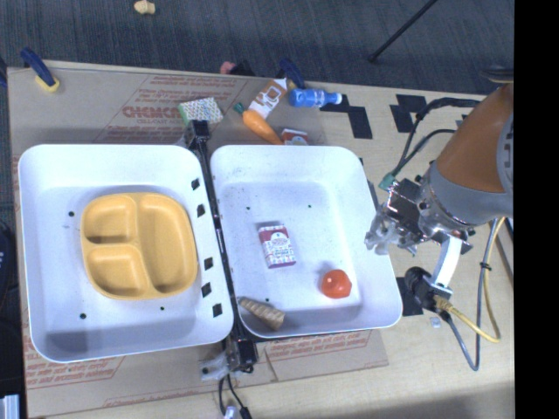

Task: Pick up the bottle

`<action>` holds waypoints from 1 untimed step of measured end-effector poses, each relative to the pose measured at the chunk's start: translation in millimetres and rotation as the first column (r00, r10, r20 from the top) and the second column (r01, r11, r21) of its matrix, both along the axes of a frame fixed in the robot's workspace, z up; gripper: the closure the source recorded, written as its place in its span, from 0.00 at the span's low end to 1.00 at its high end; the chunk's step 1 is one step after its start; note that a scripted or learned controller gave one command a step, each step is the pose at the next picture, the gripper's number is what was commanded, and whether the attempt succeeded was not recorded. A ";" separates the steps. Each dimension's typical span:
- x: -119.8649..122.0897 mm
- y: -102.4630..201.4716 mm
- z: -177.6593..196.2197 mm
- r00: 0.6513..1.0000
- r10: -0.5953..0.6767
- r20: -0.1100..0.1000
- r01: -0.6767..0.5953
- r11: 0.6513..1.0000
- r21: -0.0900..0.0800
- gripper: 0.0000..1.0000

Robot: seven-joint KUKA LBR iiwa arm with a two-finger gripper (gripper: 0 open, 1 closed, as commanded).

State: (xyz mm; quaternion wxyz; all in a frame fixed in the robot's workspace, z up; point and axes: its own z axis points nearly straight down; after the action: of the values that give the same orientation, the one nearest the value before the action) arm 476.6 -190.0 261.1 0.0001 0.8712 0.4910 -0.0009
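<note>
The arm's orange-banded wrist is looming largest at the bench's right edge, carrying the gripper [384,234] just outside the right bin's [367,171] right rim; whether its pincer is wide or narrow, I cannot tell. Judging by this, the task is barely beginning: the bottle [313,99] is lying on its side on the bench beyond the right bin's far rim, untouched and well apart from the gripper. The right bin is holding a small red carton [276,244], a red ball [336,284] and a tan cone [261,313] near its front edge; the left bin [35,182] is holding a yellow divided tray [139,244].
</note>
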 end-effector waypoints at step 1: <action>-0.5 3.4 -22.0 0.941 -0.338 -0.005 0.338 0.941 0.003 1.00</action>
State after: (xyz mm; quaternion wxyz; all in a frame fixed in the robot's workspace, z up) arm 476.1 -186.6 239.1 -0.0028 0.9425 0.3341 -0.0017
